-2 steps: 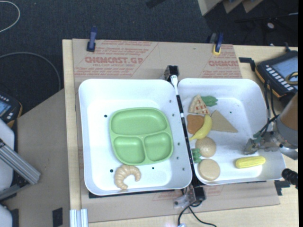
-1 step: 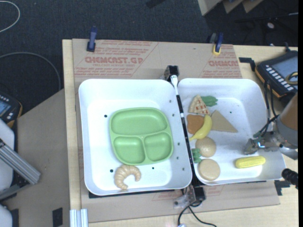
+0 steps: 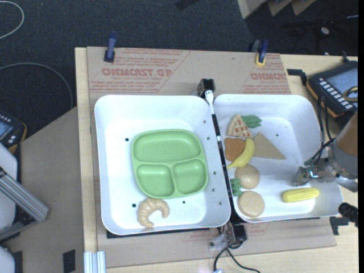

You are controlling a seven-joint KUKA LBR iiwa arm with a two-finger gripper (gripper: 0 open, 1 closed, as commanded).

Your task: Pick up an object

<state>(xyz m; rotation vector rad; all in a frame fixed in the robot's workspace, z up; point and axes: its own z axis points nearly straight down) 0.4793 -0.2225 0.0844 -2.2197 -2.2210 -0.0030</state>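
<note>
**Two bins, one yellow corn cob close to the claw**

Two white bins sit side by side on our bench. We see the claw [image 3: 301,175] low in the right bin [image 3: 296,104], near its right wall. It is small and partly blurred, so we cannot tell if it is wide or narrow. We see nothing held in it.

We think the corn cob [image 3: 300,195] is the best thing to pick. It lies just below the claw and a little toward the front edge of the bin. It lies flat, and its long side runs left to right. So the claw needs to come down a bit nearer the front and close across the short side.

The cob looks bumpy, yellow and shaped like a fat stick. Farther left we see a curved banana [image 3: 244,153], two round buns [image 3: 251,203], a tan wedge [image 3: 267,148] and a waffle piece [image 3: 239,127]. They look like smooth plastic toys.

In the left bin [image 3: 114,169] sits a green tray [image 3: 169,162] with three dips, and a curled croissant [image 3: 152,211] lies near it.
</note>
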